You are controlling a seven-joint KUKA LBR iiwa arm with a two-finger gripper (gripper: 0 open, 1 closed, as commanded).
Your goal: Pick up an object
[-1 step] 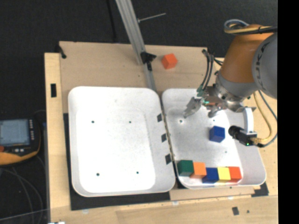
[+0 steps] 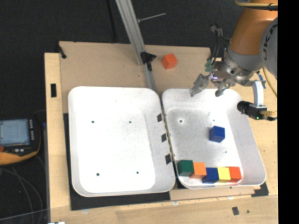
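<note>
One blue cube (image 2: 217,133) alone in the right bin (image 2: 246,129), at 6 o'clock from the gripper (image 2: 208,88).

Fingers spread wide, nothing between them, up over the bin's far rim. Straight down toward 6 o'clock to reach the cube, with bare white floor all around it, so lots of room. Five more cubes in a row (image 2: 209,171) tight against the near wall, harder to grab. One orange cube (image 2: 169,61) out on the bench at 10 o'clock, beside the metal pole (image 2: 132,24).
</note>
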